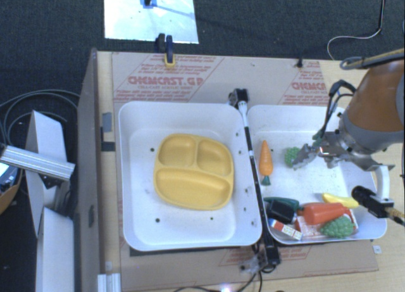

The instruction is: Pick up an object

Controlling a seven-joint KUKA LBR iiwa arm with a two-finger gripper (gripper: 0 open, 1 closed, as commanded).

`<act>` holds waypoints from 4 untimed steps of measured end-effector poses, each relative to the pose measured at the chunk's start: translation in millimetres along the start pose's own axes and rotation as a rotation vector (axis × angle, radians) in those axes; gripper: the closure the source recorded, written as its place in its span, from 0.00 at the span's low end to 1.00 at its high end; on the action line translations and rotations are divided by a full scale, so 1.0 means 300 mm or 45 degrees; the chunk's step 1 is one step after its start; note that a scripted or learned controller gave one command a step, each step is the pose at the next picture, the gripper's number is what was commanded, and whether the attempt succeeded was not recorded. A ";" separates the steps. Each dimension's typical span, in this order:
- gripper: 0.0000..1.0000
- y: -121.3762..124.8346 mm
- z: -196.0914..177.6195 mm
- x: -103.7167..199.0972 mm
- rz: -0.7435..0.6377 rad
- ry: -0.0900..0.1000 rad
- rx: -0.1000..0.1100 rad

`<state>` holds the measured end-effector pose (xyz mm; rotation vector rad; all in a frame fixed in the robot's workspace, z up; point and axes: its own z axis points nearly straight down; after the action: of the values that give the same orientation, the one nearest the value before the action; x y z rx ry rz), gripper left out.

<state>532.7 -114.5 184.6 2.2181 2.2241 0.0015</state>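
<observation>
My gripper (308, 155) hangs low in the right bin (285, 116), reaching in from the right. Its tip is right beside a small green broccoli piece (292, 156), touching or nearly touching it. I cannot see anything held. A small orange carrot (266, 158) lies upright along the bin's left wall, just left of the broccoli.
A clear tray (281, 230) at the right bin's front holds a big orange-red carrot (324, 211), a green broccoli (337, 227), a yellow piece (340, 200) and a small box. A dark green-black item (282, 208) lies by it. The left bin (136, 177) holds a yellow divided plate (193, 171).
</observation>
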 end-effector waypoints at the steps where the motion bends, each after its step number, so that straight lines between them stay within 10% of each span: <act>1: 0.00 -0.025 0.143 0.105 0.000 0.000 0.001; 2: 0.00 -0.106 0.076 0.069 0.002 0.000 0.001; 3: 0.00 -0.016 0.001 0.456 -0.004 0.003 -0.001; 4: 0.00 -0.134 0.002 0.655 -0.001 0.001 0.002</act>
<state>491.9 81.9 183.9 2.2182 2.2266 0.0004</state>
